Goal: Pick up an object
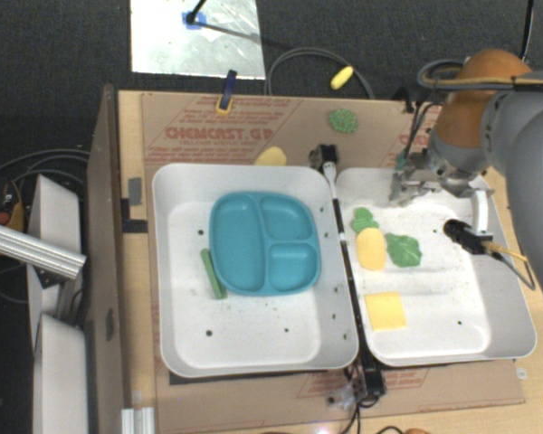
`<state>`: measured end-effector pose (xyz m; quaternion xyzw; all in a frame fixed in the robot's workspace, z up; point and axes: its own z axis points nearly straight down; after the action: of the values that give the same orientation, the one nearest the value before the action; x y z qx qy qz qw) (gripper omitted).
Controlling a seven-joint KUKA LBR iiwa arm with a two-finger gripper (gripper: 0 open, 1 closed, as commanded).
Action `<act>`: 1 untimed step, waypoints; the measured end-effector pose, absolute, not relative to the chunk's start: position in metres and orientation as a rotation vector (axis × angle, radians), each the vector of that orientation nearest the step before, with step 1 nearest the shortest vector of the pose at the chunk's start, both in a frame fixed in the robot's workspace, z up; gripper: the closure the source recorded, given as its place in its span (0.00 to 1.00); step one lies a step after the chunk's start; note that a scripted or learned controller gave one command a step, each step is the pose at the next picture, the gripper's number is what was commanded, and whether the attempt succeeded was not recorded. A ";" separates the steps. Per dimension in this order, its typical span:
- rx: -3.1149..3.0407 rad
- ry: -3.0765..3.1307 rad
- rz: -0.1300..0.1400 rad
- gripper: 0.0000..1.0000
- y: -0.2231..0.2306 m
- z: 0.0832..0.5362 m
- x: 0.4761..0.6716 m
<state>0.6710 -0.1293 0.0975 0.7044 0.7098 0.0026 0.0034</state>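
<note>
My gripper (405,186) hangs over the far left part of the right bin (502,319), with nothing visibly in it. Just in front of it and to the left lies a small green piece (362,217). A yellow rounded object (371,249) lies below that, touching a green leafy object (404,250) on its right. A yellow square block (385,310) sits nearer the front of the same bin. In the left bin (185,333) rest a teal divided plate (264,244) and a green stick (213,272) along the plate's left edge.
Behind the bins, on the cardboard, lie a yellow object (271,157), a green round object (344,120) and a small dark-and-silver item (326,159) at the divider. A yellow piece (342,78) lies farther back. The arm fills the upper right.
</note>
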 end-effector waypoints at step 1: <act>2.208 2.226 0.007 0.00 -0.129 0.097 0.671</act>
<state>0.6708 -0.1294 0.0971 0.7042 0.7100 0.0022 0.0033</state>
